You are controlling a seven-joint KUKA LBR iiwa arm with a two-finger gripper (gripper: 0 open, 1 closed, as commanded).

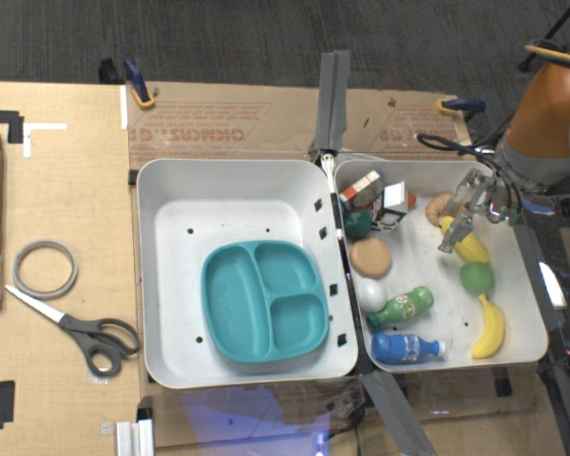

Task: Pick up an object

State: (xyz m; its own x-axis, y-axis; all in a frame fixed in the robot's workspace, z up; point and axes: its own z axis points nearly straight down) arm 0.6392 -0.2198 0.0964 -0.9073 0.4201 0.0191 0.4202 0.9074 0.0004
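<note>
— Where the cardboard lies behind the bins, can any writing be read?

— Red print runs across the cardboard sheet [218, 126], upside down from this view; I cannot make out the words. The blue bottle [406, 348] and green bottle [400, 305] carry labels too small to read.

— And the fingers [459, 218]?

— They point down into the right bin [527, 293], slightly parted, with nothing between them. Their tips hang just beside the small yellow piece [470, 248], with the green ball [476, 276] just below that and the banana [489, 330] nearer the front wall.

— The left bin [171, 207]?

— It holds a teal divided tray [265, 299]. Scissors [81, 331] and a tape roll [45, 268] lie on the counter [57, 179].
</note>
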